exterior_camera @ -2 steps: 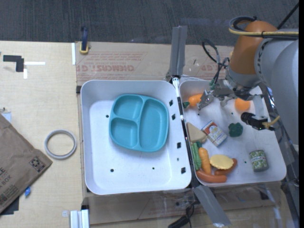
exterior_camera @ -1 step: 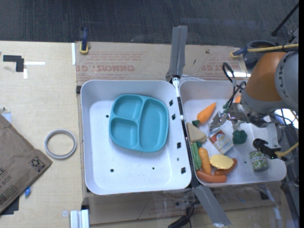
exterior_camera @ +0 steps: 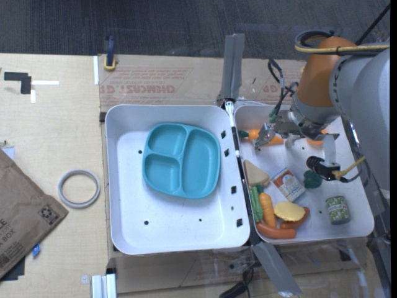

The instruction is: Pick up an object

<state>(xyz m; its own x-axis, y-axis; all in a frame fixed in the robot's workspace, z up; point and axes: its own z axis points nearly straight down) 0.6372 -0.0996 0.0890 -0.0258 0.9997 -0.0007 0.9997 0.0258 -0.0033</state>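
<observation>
My gripper (exterior_camera: 268,134) hangs over the far left part of the right bin (exterior_camera: 360,225), below the arm's orange band (exterior_camera: 319,73). It sits right at an orange carrot-like piece (exterior_camera: 273,141) lying near the bin's back wall. Toy food lies nearer the front of the same bin: a sandwich wedge (exterior_camera: 256,174), a small printed packet (exterior_camera: 286,185), a green can (exterior_camera: 337,209), a yellow piece (exterior_camera: 289,212), a carrot (exterior_camera: 267,208), a sausage (exterior_camera: 277,231) and a dark green piece (exterior_camera: 311,180).
The left bin (exterior_camera: 124,222) holds a teal divided plate (exterior_camera: 182,160). On the bench to the left lie a tape ring (exterior_camera: 79,187) and a cardboard box (exterior_camera: 22,213). A cable with a black plug (exterior_camera: 317,164) hangs beside the wrist.
</observation>
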